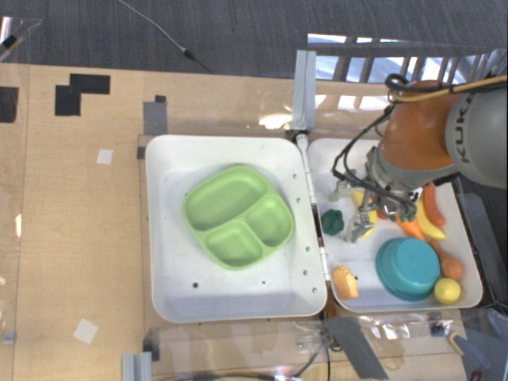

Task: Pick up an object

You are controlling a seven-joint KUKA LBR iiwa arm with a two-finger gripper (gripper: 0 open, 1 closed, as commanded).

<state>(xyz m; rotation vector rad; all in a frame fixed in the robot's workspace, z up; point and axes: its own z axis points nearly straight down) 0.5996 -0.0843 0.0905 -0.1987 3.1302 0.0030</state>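
Note:
My gripper (pixel 365 222) hangs over the right bin (pixel 333 159), below the orange wrist band, and its fingers are too small and cluttered to read. Just left of it lies a dark green toy (pixel 332 221). A yellow piece (pixel 367 198) shows partly under the wrist. To the right lie a yellow banana (pixel 431 227) and orange carrots (pixel 429 202). A teal bowl (pixel 408 267) sits in the front part of the bin, with an orange pastry-like piece (pixel 344 281) at the front left and a yellow lemon (pixel 447 290) at the front right.
The left bin (pixel 171 292) holds a green divided plate (pixel 238 215). A ridge (pixel 311 213) separates the two bins. The arm's grey body (pixel 476 133) enters from the right above the right bin. An orange ball (pixel 451 267) sits by the bowl.

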